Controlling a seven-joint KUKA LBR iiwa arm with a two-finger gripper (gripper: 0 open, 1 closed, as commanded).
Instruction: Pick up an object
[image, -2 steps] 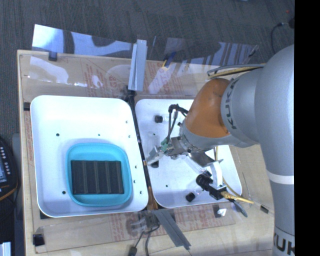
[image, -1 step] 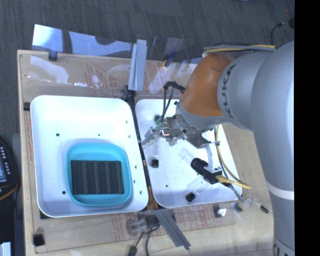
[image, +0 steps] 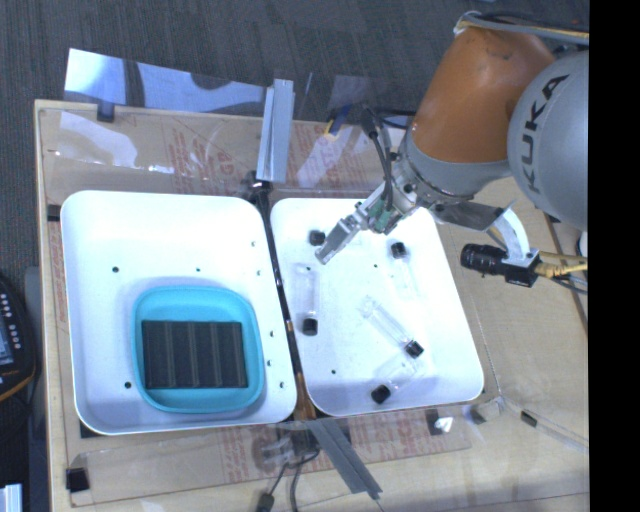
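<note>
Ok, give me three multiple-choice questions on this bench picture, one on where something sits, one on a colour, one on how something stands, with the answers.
1. Where does the tray lie?
A. left bin
B. right bin
C. on the bench between the bins

2. What colour is the tray's rim?
A. red
B. light blue
C. yellow

3. Where is the gripper?
A. above the left bin
B. above the right bin
C. off the bench

Answers: 1 A, it lies in the left bin. 2 B, a light blue rim frames a dark ribbed inside. 3 B, it hangs over the right bin, near the back.
</note>
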